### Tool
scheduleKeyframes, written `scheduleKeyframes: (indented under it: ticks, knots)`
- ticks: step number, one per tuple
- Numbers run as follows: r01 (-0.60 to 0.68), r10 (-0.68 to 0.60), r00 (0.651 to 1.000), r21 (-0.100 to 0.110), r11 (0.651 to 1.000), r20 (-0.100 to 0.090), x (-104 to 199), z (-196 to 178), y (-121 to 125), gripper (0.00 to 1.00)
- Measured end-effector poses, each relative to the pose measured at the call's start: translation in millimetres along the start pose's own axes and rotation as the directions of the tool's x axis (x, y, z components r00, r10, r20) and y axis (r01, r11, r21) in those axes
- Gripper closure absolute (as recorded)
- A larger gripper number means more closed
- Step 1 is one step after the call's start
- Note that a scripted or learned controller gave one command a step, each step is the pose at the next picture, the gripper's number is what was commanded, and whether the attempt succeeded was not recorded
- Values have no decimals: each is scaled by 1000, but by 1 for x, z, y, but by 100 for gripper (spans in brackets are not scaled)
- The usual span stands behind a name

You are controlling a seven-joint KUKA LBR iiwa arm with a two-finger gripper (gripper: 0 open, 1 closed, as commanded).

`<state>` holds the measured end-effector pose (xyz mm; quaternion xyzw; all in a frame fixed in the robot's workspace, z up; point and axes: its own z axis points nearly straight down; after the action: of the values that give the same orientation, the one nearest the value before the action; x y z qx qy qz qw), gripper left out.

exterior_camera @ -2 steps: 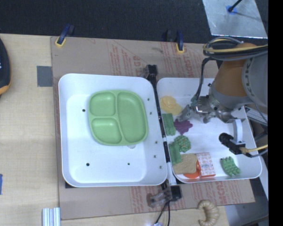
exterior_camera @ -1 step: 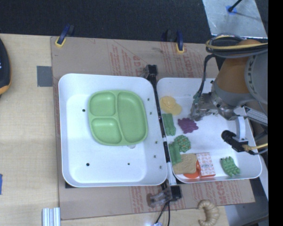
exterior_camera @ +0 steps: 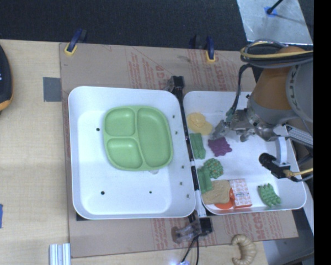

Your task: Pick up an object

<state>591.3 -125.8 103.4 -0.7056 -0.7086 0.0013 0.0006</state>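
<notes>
Objects for picking all lie in the right bin [exterior_camera: 298, 200], none lifted; no grasp has yet been made, so the whole pick remains to be done.

Nearest the camera: a green ridged toy [exterior_camera: 268, 195] at the right, a red-and-white carton [exterior_camera: 240, 194], and a tan slice over an orange piece [exterior_camera: 219, 195] at the bin's near edge. Farther in: a broccoli-like green piece [exterior_camera: 211, 169], then a purple toy [exterior_camera: 219, 146] and a green stick [exterior_camera: 197, 146], whose long axis runs near to far beside the bin's left wall. Farthest lies a yellow piece [exterior_camera: 198, 122].

The gripper [exterior_camera: 231, 127] hovers just right of the yellow piece and just beyond the purple toy. Whether the jaws are wide or narrow cannot be told.

The left bin [exterior_camera: 77, 159] holds a green divided plate [exterior_camera: 138, 138]. Both bins rest on the desk [exterior_camera: 27, 164].

Judgement: the purple toy, compact with no clear long axis, is the likeliest target.
</notes>
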Motion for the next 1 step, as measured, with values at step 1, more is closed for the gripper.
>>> scheduleKeyframes:
  ticks: [1]
  knots:
    - [-1,1,1000,7,1000,-2,7,13,-42,0]
